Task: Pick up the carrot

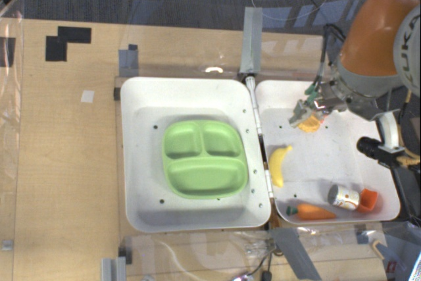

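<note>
Carrot (314, 211) hugs bin wall (329, 218) (front), can (344, 197) close behind — above open

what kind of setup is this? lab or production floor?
Most likely a robot manipulation lab bench: two white bins fixed to a wooden table, toy items like a carrot and banana, a green divided plate, loose cabling.

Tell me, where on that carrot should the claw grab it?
Probably across the thick orange middle of the carrot, coming straight down from above. It lies flat, lengthwise along the right bin's front wall, so fingers would close across its narrow width, one beside that wall.
</note>
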Controlling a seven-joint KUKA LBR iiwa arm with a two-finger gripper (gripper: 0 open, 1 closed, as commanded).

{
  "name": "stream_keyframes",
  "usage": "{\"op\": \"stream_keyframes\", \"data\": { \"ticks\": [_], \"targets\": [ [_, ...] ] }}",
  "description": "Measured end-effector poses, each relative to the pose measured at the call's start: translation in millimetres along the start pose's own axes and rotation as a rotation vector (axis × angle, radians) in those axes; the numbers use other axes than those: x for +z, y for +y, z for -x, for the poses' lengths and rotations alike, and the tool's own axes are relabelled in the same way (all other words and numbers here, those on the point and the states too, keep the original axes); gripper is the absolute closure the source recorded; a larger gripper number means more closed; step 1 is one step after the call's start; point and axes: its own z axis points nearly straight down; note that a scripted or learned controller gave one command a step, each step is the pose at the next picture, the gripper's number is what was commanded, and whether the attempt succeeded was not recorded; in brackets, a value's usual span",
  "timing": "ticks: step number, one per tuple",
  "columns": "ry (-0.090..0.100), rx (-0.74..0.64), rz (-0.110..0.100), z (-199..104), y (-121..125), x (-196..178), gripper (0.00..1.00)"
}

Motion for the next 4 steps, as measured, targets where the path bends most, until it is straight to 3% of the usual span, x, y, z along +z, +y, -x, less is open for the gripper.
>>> {"op": "stream_keyframes", "data": {
  "ticks": [1, 2, 3, 4],
  "targets": [
    [-0.001, -0.056, 0.0, 50, -90, -10, 1.0],
    [0.0, 0.074, -0.002, 40, -88, 14, 1.0],
    [-0.002, -0.323, 0.001, 104, -102, 15, 1.0],
    [0.0, -0.191, -0.001, 35, -32, 18, 1.0]
  ]
}}
